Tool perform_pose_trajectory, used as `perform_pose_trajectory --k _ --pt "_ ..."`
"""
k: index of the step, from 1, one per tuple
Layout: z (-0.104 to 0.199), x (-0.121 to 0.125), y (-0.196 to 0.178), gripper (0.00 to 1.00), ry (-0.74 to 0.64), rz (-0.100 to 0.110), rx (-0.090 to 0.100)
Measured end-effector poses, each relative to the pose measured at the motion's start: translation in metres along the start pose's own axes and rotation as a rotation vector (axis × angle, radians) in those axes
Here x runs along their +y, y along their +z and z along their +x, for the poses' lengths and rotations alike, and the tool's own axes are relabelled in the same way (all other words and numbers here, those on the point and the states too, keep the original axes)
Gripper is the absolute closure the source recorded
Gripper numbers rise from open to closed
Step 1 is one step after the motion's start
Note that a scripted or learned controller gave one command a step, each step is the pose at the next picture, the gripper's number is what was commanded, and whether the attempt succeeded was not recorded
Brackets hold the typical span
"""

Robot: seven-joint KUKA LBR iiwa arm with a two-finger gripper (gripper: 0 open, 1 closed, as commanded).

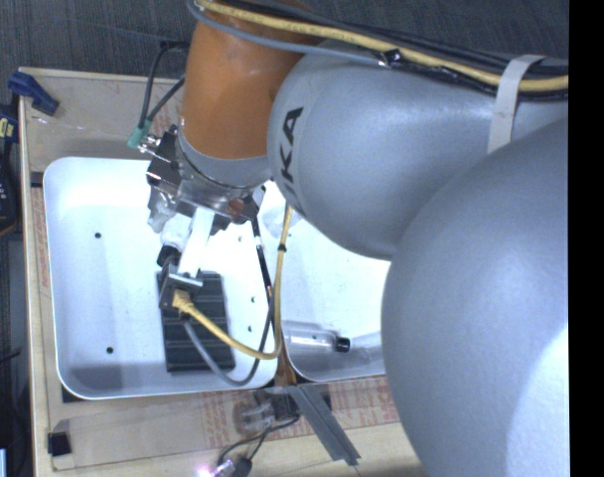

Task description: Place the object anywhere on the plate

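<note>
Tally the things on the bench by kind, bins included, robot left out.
White bins: 2, the left bin and the right bin
Clear tube with a black tip, lying in the right bin: 1
Blue clamp, at the bench's far left corner: 1
Total: 4

The left bin (93,296) is bare at its left; the arm (431,217) overhangs the right bin (332,291).

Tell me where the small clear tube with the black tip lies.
The clear tube lies in the right bin, at its lower-left corner in the camera view, close to the left bin and beside the grey arm.
</note>
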State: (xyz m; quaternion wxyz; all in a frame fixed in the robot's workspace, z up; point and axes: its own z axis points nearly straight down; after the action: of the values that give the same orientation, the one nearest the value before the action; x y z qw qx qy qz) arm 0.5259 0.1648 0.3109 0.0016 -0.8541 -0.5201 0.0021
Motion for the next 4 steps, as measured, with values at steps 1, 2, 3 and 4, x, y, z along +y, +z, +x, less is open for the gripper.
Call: perform_pose_trajectory --k 1,2,3,4 --pt "-0.075 0.001 0.088 1.00 0.284 0.001 -0.003" --pt "-0.061 -0.024 0.127 1.00 0.699 -0.001 -0.001" --pt "0.000 -0.036 0.089 1.00 0.617 -0.003 0.002" --pt "-0.042 0.046 0.088 1.00 0.674 0.001 -0.001"
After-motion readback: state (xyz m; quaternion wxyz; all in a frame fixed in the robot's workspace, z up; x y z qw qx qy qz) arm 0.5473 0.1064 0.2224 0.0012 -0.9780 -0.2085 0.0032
